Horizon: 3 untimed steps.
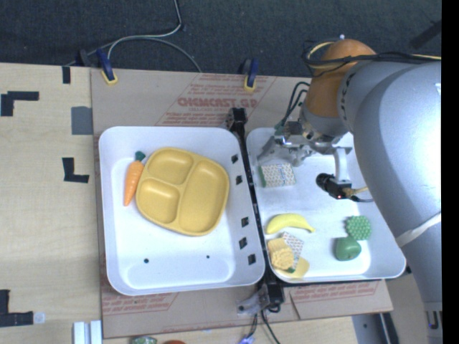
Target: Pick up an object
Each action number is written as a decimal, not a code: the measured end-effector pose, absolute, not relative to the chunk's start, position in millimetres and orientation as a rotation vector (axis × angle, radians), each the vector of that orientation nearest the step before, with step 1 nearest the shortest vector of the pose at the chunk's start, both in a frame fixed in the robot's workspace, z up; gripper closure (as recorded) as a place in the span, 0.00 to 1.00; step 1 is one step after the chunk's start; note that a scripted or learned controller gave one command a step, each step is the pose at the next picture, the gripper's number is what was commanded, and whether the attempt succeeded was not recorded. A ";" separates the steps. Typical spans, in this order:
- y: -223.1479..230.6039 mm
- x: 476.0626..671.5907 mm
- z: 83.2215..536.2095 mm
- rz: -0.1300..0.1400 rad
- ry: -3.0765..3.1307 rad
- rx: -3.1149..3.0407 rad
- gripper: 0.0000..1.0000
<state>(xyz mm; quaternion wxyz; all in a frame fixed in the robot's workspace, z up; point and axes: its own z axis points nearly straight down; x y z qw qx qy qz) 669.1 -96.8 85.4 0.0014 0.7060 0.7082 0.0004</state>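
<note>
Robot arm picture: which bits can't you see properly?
- Gripper: its fingers blur into the wrist above them, camera view.
- Right bin: far right side hidden under the grey arm.
- Green toy: too small to name.
- Things at the bottom edge: cut off.

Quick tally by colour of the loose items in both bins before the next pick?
Yellow: 3 – divided plate, banana, waffle-like piece
Orange: 1 – carrot
Green: 2 – bumpy green piece, smooth green piece
Pale/white: 1 – mesh-patterned piece
Total: 7
</note>
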 end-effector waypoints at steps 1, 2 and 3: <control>-108.2 648.3 86.0 0.000 2.221 2.217 0.00; -103.6 627.7 86.2 0.000 2.219 2.217 0.00; -103.2 627.5 95.5 -0.001 2.221 2.217 1.00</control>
